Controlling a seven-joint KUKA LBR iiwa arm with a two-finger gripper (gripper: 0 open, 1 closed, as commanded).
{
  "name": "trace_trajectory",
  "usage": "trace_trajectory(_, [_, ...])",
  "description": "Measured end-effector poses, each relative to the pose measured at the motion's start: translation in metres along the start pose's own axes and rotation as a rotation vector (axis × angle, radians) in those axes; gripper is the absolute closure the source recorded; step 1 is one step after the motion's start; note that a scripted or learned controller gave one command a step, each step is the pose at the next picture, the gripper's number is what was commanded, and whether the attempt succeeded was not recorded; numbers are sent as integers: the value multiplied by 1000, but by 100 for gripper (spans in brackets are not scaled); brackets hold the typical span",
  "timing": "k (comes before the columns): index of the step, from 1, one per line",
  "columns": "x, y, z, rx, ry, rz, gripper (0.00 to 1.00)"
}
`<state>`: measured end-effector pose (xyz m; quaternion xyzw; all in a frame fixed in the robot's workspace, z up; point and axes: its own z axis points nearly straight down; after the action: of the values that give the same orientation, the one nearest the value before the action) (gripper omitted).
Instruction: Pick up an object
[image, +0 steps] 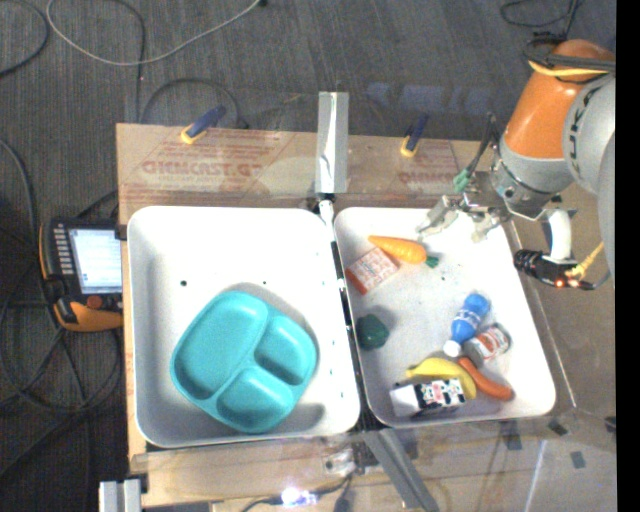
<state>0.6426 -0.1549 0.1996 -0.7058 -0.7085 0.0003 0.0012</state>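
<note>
While seemingly spread, hand (459, 218) hovers above tapered carrot (398, 249).

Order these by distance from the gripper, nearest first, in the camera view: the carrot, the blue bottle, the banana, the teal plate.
Measured from the gripper:
1. Carrot, at the top of the right bin, just below-left of the gripper.
2. Blue bottle, on the right side of the right bin.
3. Banana, near that bin's bottom edge.
4. Teal plate, in the left bin.
</note>
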Motion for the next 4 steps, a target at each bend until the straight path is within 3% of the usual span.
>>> trace_trajectory(1, [22,28,98,-16,-6,-83,0])
trace_trajectory(2, [22,23,93,5,-6,-87,100])
trace_trajectory(3, [80,26,-20,-2,-3,-38,100])
trace_trajectory(4, [79,26,-20,-1,-4,-37,0])
